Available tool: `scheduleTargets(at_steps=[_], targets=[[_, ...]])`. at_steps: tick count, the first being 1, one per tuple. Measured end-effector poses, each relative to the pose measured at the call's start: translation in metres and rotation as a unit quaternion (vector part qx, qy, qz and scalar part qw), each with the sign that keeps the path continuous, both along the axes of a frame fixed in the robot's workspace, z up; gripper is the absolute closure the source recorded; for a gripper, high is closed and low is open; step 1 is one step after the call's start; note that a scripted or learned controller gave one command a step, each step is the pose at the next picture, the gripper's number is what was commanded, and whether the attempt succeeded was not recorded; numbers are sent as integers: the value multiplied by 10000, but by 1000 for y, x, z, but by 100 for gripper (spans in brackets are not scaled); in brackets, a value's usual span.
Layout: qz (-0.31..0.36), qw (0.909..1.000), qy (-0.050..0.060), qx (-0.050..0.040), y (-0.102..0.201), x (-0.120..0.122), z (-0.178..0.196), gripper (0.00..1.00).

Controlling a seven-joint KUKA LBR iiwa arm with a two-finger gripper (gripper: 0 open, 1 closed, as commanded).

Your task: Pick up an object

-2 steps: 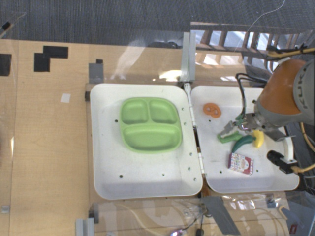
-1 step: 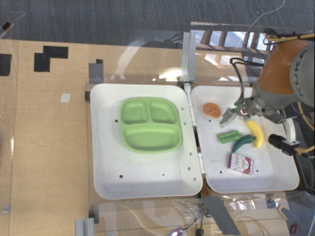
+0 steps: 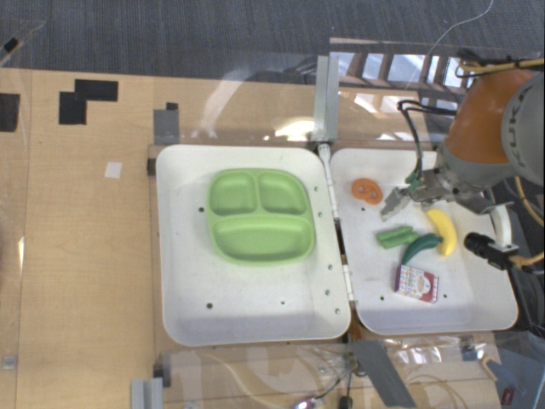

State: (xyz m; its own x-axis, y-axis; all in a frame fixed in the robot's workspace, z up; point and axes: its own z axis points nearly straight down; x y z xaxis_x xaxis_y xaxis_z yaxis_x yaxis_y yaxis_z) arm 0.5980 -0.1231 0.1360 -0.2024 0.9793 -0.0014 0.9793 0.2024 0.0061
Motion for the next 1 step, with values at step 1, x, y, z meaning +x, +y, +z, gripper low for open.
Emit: scheduleTargets(at_steps=[1], targets=[[221,9997,-56,-8,5,-41,-44,0]])
